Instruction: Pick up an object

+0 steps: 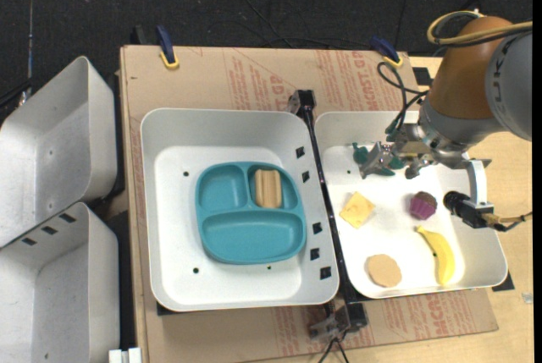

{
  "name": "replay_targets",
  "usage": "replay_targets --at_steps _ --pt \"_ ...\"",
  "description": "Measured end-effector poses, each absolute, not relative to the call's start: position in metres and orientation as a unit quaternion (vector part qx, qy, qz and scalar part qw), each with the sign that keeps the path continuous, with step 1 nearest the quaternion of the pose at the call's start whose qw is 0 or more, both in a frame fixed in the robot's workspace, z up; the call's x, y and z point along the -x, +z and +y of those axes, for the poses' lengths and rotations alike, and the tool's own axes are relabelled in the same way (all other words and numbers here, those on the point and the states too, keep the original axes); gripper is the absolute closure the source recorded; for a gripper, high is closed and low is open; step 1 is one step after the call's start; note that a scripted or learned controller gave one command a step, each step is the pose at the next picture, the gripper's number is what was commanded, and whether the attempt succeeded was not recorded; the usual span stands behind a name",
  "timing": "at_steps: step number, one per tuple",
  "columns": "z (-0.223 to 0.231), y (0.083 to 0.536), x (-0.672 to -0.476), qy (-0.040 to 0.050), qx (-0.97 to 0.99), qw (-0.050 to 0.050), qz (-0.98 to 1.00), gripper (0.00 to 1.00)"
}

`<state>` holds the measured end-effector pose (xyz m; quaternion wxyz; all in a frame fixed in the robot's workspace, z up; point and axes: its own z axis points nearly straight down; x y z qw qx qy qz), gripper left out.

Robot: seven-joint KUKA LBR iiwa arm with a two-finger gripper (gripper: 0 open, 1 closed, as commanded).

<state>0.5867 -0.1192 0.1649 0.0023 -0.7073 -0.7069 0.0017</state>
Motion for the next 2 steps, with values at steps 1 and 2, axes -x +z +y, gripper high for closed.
replay_targets --at_steps 1,2 --pt "-0.116 0.122 -0.587 0.0010 0.707 0.002 -0.707 0.00" --pt "-0.115 0.090 -0.586 0.0011 0.707 0.002 -0.707 0.00"
